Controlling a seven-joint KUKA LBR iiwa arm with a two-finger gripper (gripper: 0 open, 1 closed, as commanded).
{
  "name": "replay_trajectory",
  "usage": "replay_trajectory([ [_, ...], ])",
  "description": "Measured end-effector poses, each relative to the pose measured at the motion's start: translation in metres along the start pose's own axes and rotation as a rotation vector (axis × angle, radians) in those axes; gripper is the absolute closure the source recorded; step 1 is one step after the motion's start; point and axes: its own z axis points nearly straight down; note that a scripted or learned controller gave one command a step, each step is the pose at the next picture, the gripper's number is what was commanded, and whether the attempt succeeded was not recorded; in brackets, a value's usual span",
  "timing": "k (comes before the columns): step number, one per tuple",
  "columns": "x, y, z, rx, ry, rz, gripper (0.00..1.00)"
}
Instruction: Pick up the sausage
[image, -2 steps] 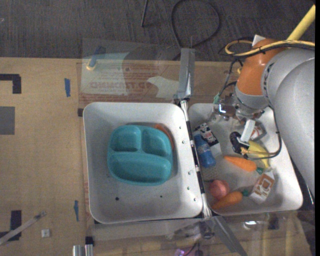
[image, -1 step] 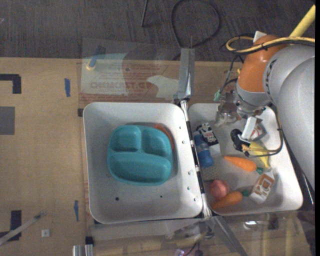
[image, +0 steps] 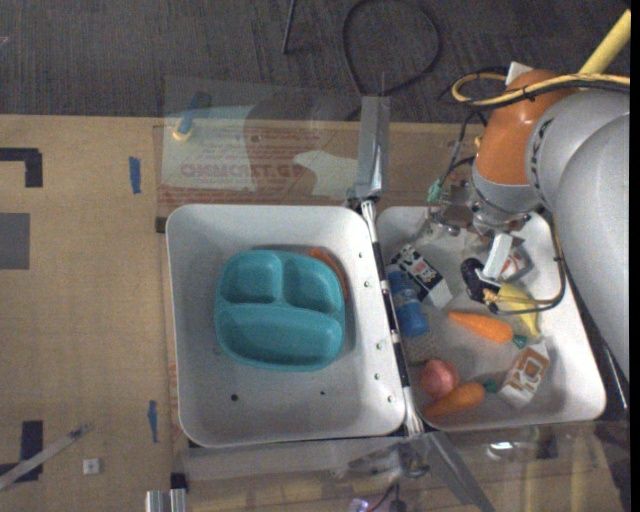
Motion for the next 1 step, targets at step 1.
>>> replay_trajectory([
  [1, 0.0005, -0.0027, 0.0105, 0.013, 0.002, 0.235, 0.0],
])
